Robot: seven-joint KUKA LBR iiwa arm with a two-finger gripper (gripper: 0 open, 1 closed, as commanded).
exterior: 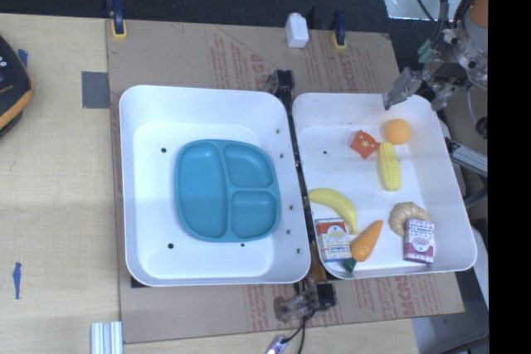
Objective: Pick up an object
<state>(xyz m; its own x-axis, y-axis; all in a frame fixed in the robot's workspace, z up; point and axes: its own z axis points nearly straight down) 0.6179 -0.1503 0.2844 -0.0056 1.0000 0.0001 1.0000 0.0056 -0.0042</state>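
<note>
The right bin (448, 178) holds several toy foods: an orange (397, 131), a red block (363, 143), a corn cob (388, 165), a banana (333, 203), a carrot (365, 240), a doughnut (409, 215) and two small cartons (333, 238) (419, 242). My gripper (412, 99) hovers over the bin's far right corner, just above and behind the orange. Its fingers are spread open with nothing between them.
The left bin (149, 120) holds a blue divided plate (228, 188). Both bins rest on a cardboard sheet (207, 54) held by clamps at the back. Cables and the arm's wrist (469, 21) crowd the upper right.
</note>
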